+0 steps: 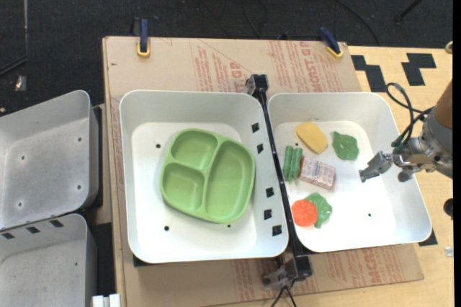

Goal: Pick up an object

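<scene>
Your gripper (376, 167) hangs at the right side of the frame, over the right bin (403, 205); you cannot tell its state. The yellow piece (311, 137), green leaf (345, 145), small packet (318, 173) and tomato (305, 212) lie left of it.

One fixed overhead camera, slanting down on both bins (137, 154).
</scene>
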